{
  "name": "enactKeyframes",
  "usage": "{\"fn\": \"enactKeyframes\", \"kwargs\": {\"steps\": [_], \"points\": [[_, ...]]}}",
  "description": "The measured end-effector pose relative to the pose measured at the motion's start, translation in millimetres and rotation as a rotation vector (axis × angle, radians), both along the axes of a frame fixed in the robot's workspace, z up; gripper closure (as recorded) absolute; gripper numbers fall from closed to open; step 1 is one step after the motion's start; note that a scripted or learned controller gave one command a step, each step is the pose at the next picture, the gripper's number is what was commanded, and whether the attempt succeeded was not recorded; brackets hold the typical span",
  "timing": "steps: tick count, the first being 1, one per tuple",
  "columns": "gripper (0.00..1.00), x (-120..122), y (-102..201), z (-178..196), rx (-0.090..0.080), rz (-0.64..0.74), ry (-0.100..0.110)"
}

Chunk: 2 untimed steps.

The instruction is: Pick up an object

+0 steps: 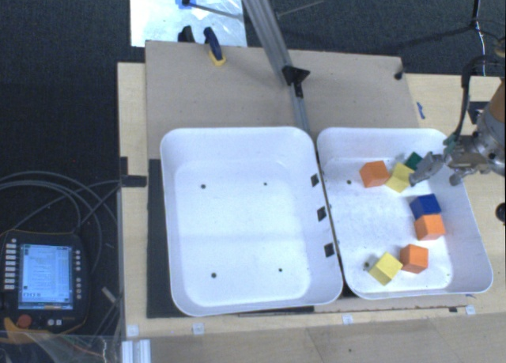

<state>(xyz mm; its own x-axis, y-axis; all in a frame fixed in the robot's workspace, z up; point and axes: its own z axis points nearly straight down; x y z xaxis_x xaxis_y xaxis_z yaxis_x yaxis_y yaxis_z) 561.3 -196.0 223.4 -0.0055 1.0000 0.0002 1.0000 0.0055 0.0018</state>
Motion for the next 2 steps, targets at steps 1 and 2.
{"fn": "enactKeyframes", "kwargs": {"steps": [1, 2], "points": [[0.0, 0, 0, 0, 0.0, 0.0, 0.0], [0.0, 2, 4, -42, 0.0, -0.002, 0.004]]}}
